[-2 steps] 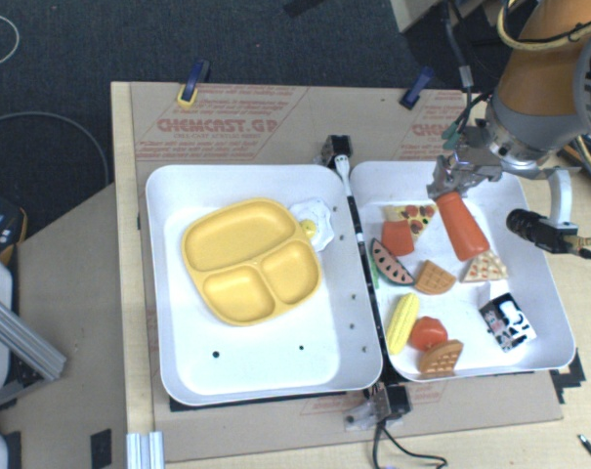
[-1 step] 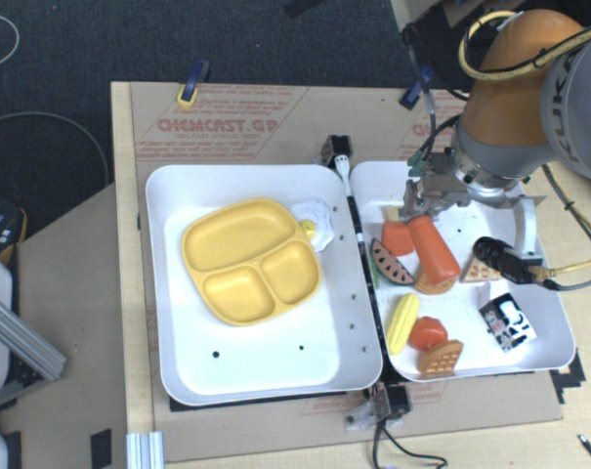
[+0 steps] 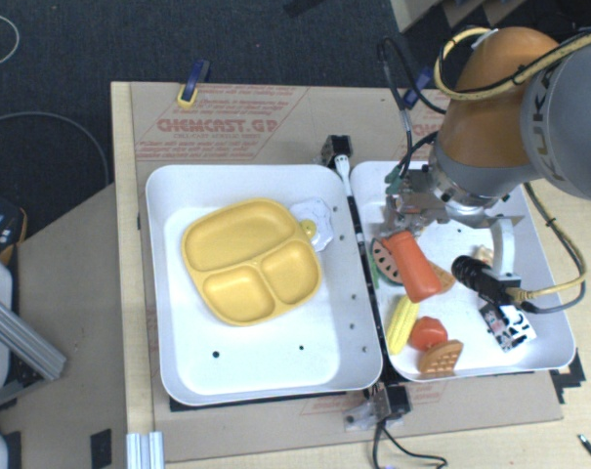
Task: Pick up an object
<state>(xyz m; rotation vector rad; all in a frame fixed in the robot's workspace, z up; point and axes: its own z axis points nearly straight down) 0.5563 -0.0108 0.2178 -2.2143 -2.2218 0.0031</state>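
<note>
Waffle piece (image 3: 441,358), tomato (image 3: 429,331) and corn (image 3: 401,322) lie below tool (image 3: 409,213); orange carrot (image 3: 416,264) just beneath it. Tool's grip state: cannot tell. Yellow tray (image 3: 248,260) well left.

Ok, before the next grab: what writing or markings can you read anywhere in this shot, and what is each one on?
"CHEMCAST GP": red print on the brown board behind the left bin.
Smaller red lines under it: too blurred to read.
"KU": partial lettering on the arm, cut off at the frame edge.
Black-and-white tag in the right bin: a pattern, not readable as text.
</note>
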